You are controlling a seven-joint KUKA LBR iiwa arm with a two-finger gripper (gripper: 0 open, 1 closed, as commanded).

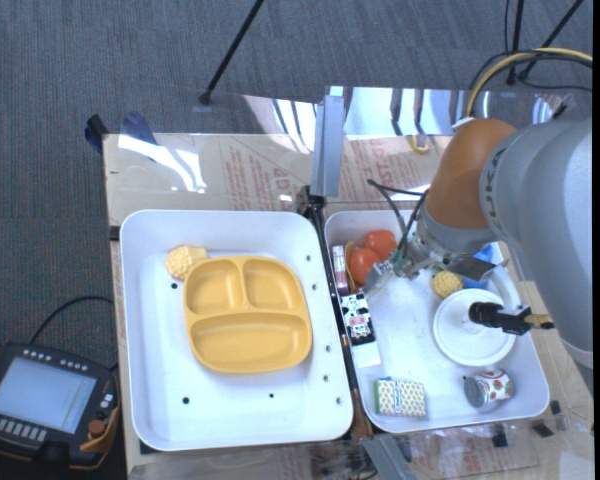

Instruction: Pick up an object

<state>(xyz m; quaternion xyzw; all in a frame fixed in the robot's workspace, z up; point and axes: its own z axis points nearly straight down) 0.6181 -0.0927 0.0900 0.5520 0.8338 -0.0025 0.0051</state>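
Note:
My gripper (392, 268) is low in the right bin (450, 423), at its back left, under the orange-banded wrist. It sits just right of two red tomato-like objects (370, 252), close to them or touching; I cannot tell which. A small yellow knobbly object (446, 284) lies just right of the gripper. A cow-patterned box (357, 318) lies along the bin's left wall, with a thin pink item (339, 265) behind it. Nothing shows as held.
A white round bowl (470, 340) sits at the right bin's middle right. Near its front are a green-and-white patterned block (400, 396) and a small patterned cup (483, 388). The left bin (150, 368) holds a yellow divided plate (247, 313) and a yellow waffle-like piece (185, 260).

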